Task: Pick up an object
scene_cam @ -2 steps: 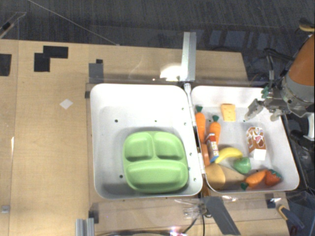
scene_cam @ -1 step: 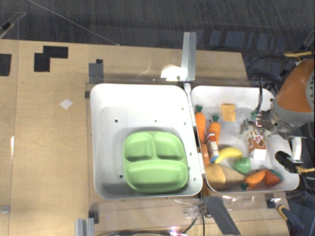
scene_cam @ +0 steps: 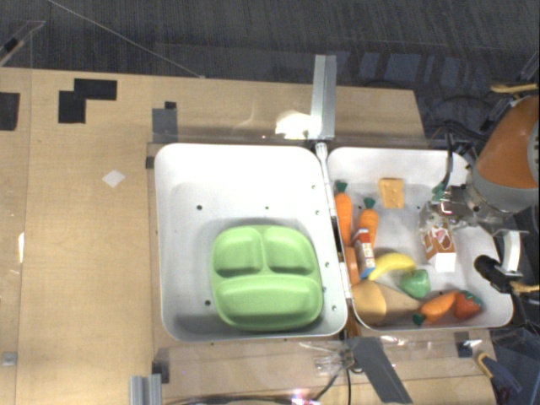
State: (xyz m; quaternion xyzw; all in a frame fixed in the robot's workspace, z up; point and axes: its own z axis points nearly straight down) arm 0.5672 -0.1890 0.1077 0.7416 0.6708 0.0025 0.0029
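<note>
Bench top (scene_cam: 76, 251) is seen as pale wood, matt. Both bins (scene_cam: 181, 175) are smooth white plastic with slight sheen. Green divided tray (scene_cam: 266, 275) is smooth, semi-glossy plastic. Toy carrots (scene_cam: 343, 207) and banana (scene_cam: 392, 265) look like glossy plastic. Upright post (scene_cam: 324, 99) is brushed grey metal.

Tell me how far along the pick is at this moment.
Early stage. Done: the arm has reached over the right bin. In hand: nothing visibly lifted; the claw sits low near a small brown packet. Left: grasp and lift. The carrots, banana and cracker lie in that bin; the green tray rests in the left bin.
</note>
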